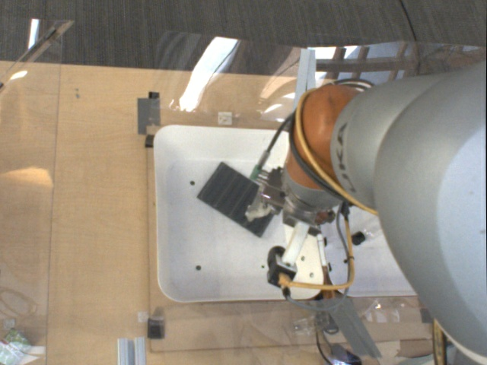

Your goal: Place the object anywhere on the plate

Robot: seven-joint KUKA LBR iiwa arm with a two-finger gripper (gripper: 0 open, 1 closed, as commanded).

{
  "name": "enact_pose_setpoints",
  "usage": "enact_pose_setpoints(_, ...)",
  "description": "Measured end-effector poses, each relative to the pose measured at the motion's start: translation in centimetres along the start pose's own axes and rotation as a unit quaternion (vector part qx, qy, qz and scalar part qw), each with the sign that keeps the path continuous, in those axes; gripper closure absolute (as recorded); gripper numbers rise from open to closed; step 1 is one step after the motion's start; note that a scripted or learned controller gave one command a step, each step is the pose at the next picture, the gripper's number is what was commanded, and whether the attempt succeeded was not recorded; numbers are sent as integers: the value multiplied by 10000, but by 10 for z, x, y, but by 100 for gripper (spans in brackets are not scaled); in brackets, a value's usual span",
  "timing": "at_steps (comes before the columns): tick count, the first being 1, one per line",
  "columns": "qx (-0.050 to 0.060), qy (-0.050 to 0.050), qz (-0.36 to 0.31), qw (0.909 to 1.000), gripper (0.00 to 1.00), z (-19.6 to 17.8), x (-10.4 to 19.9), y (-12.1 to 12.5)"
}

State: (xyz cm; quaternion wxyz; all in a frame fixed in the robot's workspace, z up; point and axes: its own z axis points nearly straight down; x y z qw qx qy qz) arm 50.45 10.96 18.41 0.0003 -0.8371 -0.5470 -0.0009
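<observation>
**Operator:** Dark grey and square, ribbed on top: is that the plate (232, 196)?

**Technician:** Judged so. It lies flat and turned at an angle on the floor of the white bin (183, 265), directly to the left of the gripper (262, 207), whose tip overlaps the plate's right corner.

**Operator:** State of the gripper?

**Technician:** Cannot be determined. The wrist and the orange band (316, 139) cover the mechanism from above. A small pale item (259, 213) sits at the tip, over the plate's right edge. It may be the object; whether it is held or already resting on the plate cannot be told.

**Operator:** Step in hand?

**Technician:** Judged as placement, late stage: the tool is positioned over the plate rather than elsewhere in the bin.

**Operator:** Next move?

**Technician:** If the object is held, release it where it will rest fully on the ribbed surface, further left of the tip, away from the edge. Then lift straight up so that the plate is not dragged.
</observation>
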Motion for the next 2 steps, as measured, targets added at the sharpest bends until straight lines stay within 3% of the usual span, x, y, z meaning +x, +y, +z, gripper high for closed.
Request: enact_pose_setpoints(2, 0, 0, 0, 10000, 0, 0, 0, 0)
